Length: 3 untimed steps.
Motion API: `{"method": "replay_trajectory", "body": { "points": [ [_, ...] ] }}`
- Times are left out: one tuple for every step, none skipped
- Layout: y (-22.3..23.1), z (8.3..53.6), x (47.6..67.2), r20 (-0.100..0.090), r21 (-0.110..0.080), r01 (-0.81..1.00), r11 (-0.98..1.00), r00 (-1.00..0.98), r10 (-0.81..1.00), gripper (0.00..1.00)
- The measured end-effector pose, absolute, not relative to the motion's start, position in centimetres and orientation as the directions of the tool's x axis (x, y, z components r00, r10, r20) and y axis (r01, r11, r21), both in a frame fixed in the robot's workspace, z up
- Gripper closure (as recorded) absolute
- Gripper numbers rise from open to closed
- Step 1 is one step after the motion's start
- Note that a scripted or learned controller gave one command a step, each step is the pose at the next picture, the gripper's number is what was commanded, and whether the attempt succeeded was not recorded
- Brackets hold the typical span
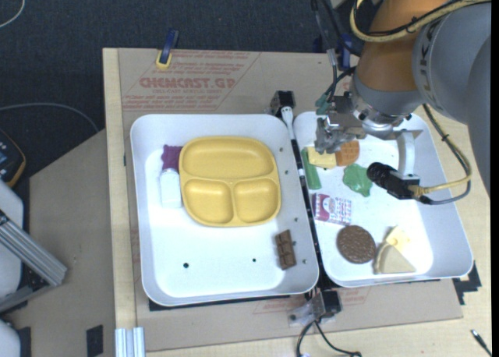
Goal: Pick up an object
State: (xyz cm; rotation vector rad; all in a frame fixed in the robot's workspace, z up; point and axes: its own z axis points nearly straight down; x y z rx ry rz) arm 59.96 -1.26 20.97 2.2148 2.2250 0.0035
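My gripper [330, 136] hangs low over the far left corner of the right bin [460, 248]. Directly beneath and beside it lie a pale yellow piece [320, 159] and a brown bun-like item [348, 151]. The gripper body hides whether anything is held. Near them are a green strip [313, 174] along the bin's left wall and a green lump [358, 179]. Closer to the front lie a pink-and-white packet [332, 208], a round brown cookie [356, 244] and a pale wedge [395, 252].
The left bin [144, 199] holds a yellow divided plate [230, 180], a purple item [171, 155], a white item [169, 189] and a brown chocolate bar [285, 249]. A black cable fitting [387, 178] from the arm hangs over the right bin's middle.
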Motion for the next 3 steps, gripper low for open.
{"method": "replay_trajectory", "body": {
  "points": [
    [2.9,22.0,61.1,0.001,0.004,1.000,0.005,-0.005,1.000,1.00],
    [7.7,21.7,61.6,0.000,0.003,1.000,0.004,-0.004,1.000,1.00],
    [8.1,21.7,62.2,-0.001,0.004,1.000,0.001,-0.001,1.000,1.00]
  ]
}}
